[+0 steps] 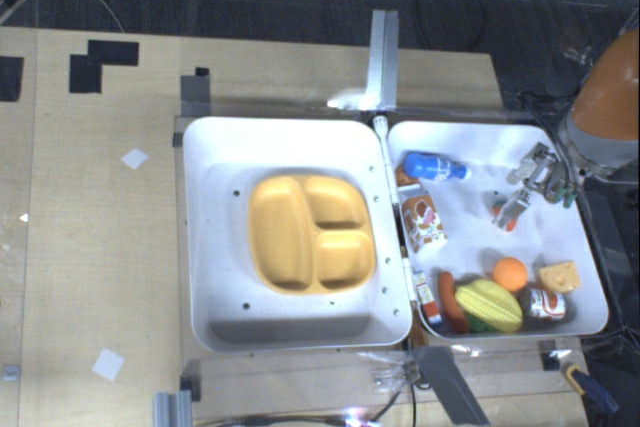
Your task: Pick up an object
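We see the claw (pixel 520 190) hanging over the upper right part of the right shallow white plastic bin (pixel 470 140), and we cannot tell from this slanted view if it is open or closed; nothing visible is held by it.

The task names no special object, so we judge the choice by what lies nearest. The blue plastic bottle with a white cap (pixel 434 167) lies to the left of the claw and slightly farther from us, near but not touching. Its long axis runs almost left to right across the bin, with the cap end pointing toward the claw.

Below and to the left of the claw lies the small flat red and white packet (pixel 424 221), with its long axis running toward us.

Straight below the claw, well apart, the small round orange fruit (pixel 510 273) sits among a crowded group: the yellow-green corn-like toy (pixel 489 305), the pale yellow cheese-like wedge (pixel 559 276) and the small dark can (pixel 546 305).

We think the bottle is the easier target, because it lies alone and the claw would need to close across its short side.
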### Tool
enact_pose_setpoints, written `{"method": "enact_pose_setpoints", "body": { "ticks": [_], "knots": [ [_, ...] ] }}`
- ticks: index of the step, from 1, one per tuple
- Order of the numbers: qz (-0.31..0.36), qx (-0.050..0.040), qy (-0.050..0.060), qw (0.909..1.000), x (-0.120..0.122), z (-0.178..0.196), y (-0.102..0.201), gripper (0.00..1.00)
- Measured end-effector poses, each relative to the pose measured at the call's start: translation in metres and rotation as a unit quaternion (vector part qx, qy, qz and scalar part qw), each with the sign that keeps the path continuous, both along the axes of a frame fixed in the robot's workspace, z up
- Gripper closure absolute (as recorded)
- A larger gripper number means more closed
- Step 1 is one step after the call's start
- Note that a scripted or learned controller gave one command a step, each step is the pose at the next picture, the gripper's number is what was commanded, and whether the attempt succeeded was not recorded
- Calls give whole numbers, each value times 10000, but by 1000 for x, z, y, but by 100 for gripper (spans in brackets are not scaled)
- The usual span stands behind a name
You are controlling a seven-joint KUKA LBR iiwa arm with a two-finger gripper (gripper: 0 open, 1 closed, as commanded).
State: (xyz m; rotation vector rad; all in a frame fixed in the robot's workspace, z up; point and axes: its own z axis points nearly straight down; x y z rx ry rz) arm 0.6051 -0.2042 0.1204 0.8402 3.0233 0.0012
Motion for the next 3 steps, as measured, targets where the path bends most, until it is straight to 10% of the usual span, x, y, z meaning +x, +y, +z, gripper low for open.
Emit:
{"method": "enact_pose_setpoints", "body": {
  "ticks": [1, 2, 3],
  "knots": [
    [-1927, 1, -39, 9812, -13, -32, -1, 0],
    [-2421, -1, 16, 9702, 61, -30, 10, 0],
    [-2367, -9, -89, 9715, 66, -15, 12, 100]
  ]
}}
